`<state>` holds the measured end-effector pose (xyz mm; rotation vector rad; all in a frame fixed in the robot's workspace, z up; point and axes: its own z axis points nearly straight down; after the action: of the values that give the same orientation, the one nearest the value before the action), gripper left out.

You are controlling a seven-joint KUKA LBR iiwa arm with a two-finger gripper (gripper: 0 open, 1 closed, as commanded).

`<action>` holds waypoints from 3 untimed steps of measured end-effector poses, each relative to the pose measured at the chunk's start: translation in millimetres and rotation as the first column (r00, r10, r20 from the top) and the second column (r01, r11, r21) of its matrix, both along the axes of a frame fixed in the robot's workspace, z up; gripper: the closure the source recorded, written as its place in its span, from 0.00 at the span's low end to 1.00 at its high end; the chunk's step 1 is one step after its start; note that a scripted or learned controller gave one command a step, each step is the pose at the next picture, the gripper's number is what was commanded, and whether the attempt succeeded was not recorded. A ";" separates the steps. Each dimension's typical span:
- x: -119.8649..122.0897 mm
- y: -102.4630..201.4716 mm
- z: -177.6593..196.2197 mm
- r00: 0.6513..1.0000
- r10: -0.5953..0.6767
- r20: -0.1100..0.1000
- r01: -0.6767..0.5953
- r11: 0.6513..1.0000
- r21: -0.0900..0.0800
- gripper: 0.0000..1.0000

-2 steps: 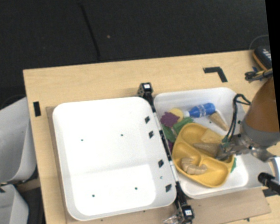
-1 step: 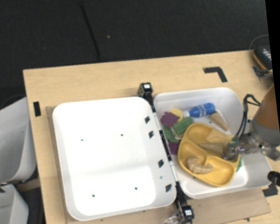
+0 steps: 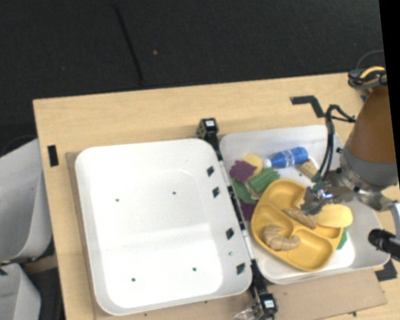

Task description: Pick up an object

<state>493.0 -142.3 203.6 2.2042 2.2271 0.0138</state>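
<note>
Claw (image 3: 311, 204), its opening impossible to tell, hovers over the yellow divided plastic plate (image 3: 281, 214) in the right white bin (image 3: 270, 273); crowded toys could deflect a grasp.

Left bin (image 3: 150, 222) lies open; yellow tray (image 3: 294, 227) crowds right bin (image 3: 270, 273).

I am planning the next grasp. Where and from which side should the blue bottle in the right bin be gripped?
Probably from above, across the middle of the blue bottle. It lies on its side near the far wall of the right bin, its long axis roughly along that wall, so the narrow width suits the fingers.
</note>
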 end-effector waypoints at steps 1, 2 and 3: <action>-1.7 82.7 23.8 1.000 -0.001 -0.008 0.001 1.000 0.000 1.00; -3.4 174.2 9.7 1.000 0.001 -0.013 -0.001 1.000 0.002 1.00; 14.6 280.1 105.4 1.000 0.005 -0.001 -0.005 1.000 0.006 1.00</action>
<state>507.6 137.7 309.0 2.2017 2.2366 0.0201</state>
